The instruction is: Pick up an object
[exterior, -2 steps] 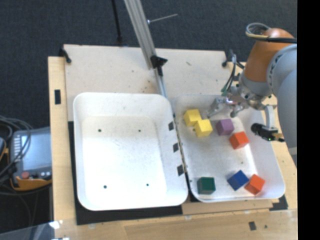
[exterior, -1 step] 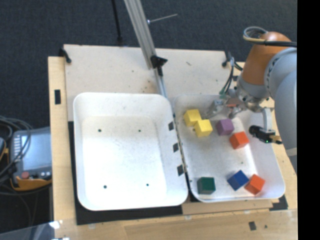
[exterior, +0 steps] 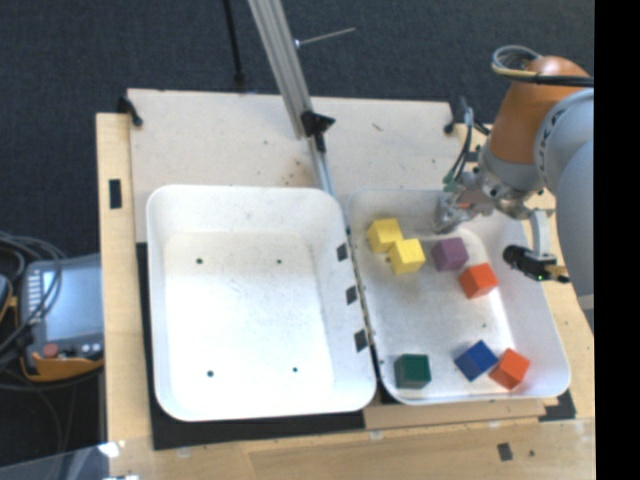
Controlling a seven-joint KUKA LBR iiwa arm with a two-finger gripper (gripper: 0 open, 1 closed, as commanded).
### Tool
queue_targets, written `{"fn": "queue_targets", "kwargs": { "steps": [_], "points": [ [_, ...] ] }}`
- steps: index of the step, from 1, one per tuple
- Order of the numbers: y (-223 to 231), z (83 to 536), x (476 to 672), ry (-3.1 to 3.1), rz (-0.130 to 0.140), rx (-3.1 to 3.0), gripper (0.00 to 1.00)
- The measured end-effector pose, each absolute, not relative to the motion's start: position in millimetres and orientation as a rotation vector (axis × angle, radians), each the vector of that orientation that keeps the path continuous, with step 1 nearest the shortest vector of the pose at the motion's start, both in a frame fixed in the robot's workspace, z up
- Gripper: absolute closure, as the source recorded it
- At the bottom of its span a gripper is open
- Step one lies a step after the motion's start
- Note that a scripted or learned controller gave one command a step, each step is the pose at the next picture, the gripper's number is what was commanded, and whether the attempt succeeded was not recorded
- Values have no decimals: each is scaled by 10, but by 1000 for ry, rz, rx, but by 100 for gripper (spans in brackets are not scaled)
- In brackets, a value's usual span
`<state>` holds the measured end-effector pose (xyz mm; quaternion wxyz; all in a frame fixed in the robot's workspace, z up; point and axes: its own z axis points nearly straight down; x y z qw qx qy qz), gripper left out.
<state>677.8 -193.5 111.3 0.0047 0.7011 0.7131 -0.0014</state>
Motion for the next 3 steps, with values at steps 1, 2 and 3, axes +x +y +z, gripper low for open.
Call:
{"fn": "queue_targets", "kwargs": {
  "steps": [1, 2, 3],
  "points": [
    [-1953, 1669, 6689, 2218, 6, 2217, 100],
    [-1970, 2223, 6703, 2219, 7, 2213, 100],
    [-1410, 2211, 6513, 2229, 1, 2214, 100]
  ]
}}
